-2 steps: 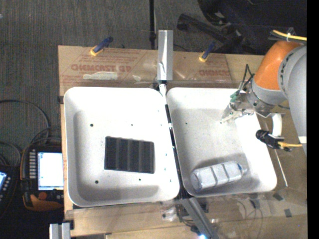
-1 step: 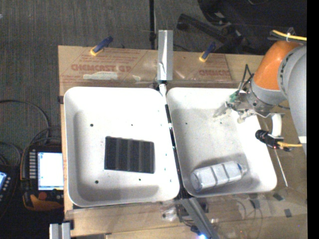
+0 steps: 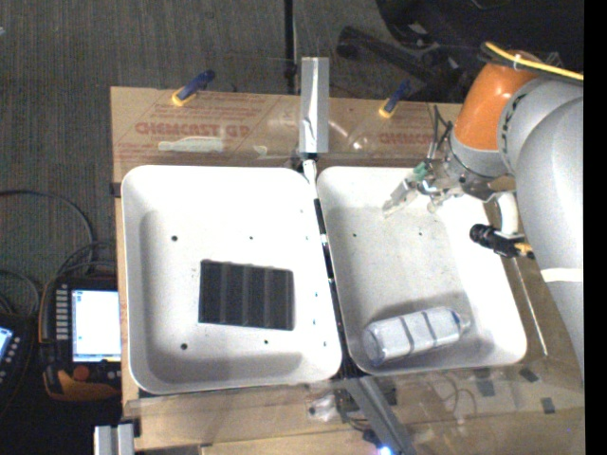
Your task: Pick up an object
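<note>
Looking from the front, we find a clear plastic bottle lying on its side at the near edge of the right bin. Farther back, the pincer hovers with prongs apart, gripping nothing.

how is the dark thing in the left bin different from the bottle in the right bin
The dark ribbed slab is flat, rectangular and near-black; the plastic bottle is rounded, pale and see-through. The slab sits mid-floor of the left bin; the bottle lies against the near wall of the right bin. Both lie down, apart from the gripper.
</note>
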You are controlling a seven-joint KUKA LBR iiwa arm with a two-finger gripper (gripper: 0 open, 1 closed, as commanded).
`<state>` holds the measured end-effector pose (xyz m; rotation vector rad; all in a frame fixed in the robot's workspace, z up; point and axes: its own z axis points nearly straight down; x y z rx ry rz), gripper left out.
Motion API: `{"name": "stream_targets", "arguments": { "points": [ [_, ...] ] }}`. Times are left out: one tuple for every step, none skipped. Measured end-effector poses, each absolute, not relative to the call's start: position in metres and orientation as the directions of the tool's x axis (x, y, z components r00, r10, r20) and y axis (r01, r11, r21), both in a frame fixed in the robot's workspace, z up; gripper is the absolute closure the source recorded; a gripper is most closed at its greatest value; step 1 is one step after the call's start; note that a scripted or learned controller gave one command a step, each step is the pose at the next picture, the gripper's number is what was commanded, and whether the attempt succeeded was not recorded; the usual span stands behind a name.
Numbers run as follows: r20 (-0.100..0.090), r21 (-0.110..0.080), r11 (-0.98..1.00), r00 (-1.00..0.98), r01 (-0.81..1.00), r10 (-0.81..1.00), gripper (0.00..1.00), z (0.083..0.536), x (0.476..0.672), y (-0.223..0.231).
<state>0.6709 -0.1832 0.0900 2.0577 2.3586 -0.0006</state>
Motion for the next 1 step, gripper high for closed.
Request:
{"name": "stream_targets", "arguments": {
  "points": [
    [-0.003,0.0,0.028,-0.028,1.0,1.0,0.0,0.1479,0.6295,-0.2234]
  ]
}}
